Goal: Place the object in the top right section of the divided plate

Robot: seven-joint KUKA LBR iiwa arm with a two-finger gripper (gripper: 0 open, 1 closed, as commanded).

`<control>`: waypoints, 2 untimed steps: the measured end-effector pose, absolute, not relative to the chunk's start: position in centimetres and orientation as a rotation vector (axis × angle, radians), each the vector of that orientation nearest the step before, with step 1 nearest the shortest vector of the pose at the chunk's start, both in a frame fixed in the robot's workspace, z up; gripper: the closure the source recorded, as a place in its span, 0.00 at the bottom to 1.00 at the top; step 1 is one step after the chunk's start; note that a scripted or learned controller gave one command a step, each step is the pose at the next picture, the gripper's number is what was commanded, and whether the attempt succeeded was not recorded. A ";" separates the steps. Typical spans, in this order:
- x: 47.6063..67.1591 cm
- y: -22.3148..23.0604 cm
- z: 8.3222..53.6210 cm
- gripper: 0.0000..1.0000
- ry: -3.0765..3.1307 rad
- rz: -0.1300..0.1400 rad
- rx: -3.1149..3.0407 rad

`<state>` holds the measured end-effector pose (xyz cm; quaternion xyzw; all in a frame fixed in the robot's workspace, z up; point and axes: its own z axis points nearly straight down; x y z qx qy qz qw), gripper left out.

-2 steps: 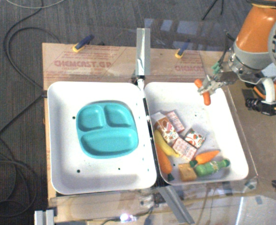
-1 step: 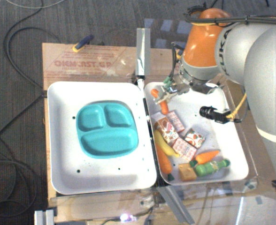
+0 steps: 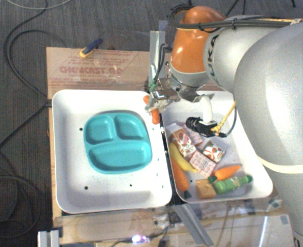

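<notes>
Dark grey carpet floor (image 3: 64, 30) with looping black cables (image 3: 17, 71), brown cardboard sheet (image 3: 95, 71) beneath the bins.

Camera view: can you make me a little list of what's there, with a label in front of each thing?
plate: teal divided plate, three sections, nothing in them, in the left bin
pincer: over the wall between the two bins, past the plate's top right corner
object at pincer: small orange piece right under it; held or not, cannot tell
right bin: holds toy food, among it a banana, a carrot, a green bottle and small printed packets
task state: top right section not filled yet
</notes>
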<state>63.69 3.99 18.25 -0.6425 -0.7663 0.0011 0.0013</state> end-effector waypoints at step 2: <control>64.1 6.5 18.3 0.00 -2.259 0.005 -2.180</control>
